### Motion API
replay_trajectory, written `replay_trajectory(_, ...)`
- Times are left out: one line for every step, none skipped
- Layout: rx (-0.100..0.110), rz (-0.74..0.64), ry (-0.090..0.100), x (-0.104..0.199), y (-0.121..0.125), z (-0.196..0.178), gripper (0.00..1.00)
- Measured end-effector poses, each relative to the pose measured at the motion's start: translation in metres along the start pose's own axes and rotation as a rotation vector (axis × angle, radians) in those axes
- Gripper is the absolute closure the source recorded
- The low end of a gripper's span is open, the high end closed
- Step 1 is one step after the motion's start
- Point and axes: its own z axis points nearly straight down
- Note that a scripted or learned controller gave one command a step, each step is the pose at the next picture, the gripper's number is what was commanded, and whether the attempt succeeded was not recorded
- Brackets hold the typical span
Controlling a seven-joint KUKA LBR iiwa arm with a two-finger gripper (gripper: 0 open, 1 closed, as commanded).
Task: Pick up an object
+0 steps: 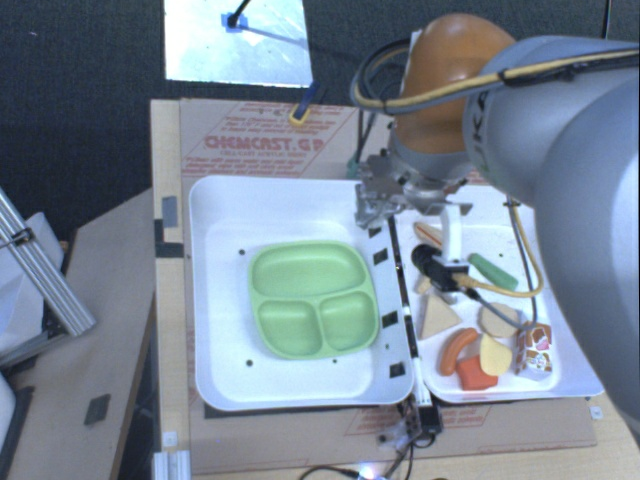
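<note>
1. Step: approach. Nothing is picked yet and I see nothing held at the tool end.
2. The arm [560, 118] reaches in from the right. The jaws sit over the far end of the strip where the two bins meet, at the left bin's [215, 298] far right corner.
3. Jaw state: can't tell whether they are apart or together, as the tool end is too cluttered from this angle.
4. Candidates, left bin: one green tray [310, 298], lying flat mid-bin, near the jaws but not under them. It is wide and shallow, so I judge it a poor fit for a two-finger pinch except at the rim.
5. Candidates, right bin [500, 393], all small toy food bunched at the near end:
   - sausage [458, 345], touching the orange block [477, 373]
   - yellow piece [495, 354], just beside both
   - pale wedge [437, 318], near the divider
   - green stick [492, 270], lying further back with some space around it
   - carton [536, 350], by the right wall
6. Judgement: no small item lies directly under the jaws. A descent here would land on the bin wall, the divider or bare floor.
7. Next move calls for:
   - a shift toward the near end of the right bin, or over the tray rim
   - jaws apart before the drop
   - the closing line set across the narrow side of the target
8. Best bets are the green stick or the wedge. The sausage cluster risks a double grab or a nudge.
</note>
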Motion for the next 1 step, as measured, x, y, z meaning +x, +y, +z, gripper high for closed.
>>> replay_trajectory(0.000,-0.003,0.001,0.0029,-0.0062,-0.0086,1.00)
